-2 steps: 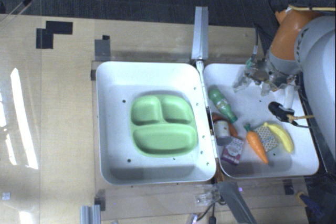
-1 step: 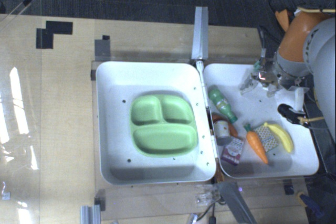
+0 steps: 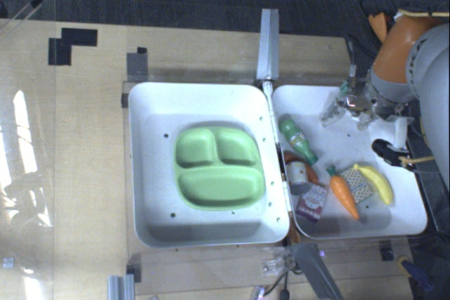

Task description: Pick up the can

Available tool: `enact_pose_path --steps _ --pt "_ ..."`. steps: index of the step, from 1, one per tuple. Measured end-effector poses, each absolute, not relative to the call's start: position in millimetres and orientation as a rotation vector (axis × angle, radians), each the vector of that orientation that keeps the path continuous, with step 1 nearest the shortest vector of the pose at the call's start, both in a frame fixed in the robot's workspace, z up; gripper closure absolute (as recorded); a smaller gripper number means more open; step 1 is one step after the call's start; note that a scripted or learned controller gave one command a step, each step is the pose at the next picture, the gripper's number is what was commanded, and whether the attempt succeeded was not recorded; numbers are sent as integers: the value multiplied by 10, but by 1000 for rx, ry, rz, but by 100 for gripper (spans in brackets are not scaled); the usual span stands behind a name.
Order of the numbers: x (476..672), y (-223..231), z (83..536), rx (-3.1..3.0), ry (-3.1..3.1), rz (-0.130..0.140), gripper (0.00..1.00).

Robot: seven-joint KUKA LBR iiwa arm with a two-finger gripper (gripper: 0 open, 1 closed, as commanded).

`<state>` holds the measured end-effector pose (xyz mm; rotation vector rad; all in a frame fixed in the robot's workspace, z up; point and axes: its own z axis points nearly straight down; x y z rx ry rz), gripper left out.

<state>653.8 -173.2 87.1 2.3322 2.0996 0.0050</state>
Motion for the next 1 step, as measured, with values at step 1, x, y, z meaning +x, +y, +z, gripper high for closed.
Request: enact_pose_path --steps 1 --pt "6701 -1295 1362 2166 2265 7 0"
